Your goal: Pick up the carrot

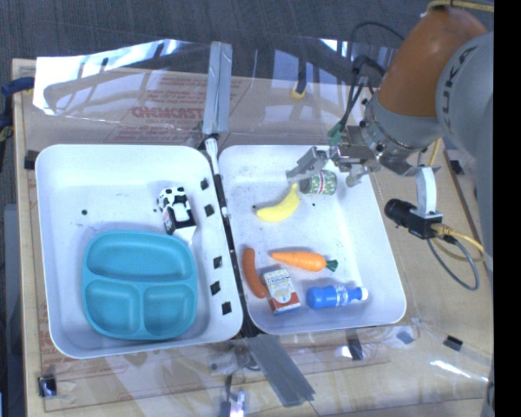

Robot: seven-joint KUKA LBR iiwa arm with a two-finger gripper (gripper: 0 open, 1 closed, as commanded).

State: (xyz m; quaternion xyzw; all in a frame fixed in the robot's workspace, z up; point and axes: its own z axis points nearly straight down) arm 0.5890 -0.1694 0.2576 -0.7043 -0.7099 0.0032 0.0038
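Observation:
The orange carrot (pixel 300 260) with a green stem end lies on its side in the front half of the right bin (pixel 373 233). My gripper (pixel 329 172) hangs over the back of that bin, well behind the carrot and apart from it. Its fingers (pixel 302 167) are spread open. A small green-labelled can (pixel 319 183) sits just below and between them, and nothing is gripped.
A yellow banana (pixel 278 206) lies behind the carrot. A red sausage (pixel 254 272), a small red carton (pixel 280 288) and a blue bottle (pixel 334 296) crowd its front. The left bin (pixel 61 172) holds a teal divided plate (pixel 142 285) and a black-and-white cow toy (pixel 174 208).

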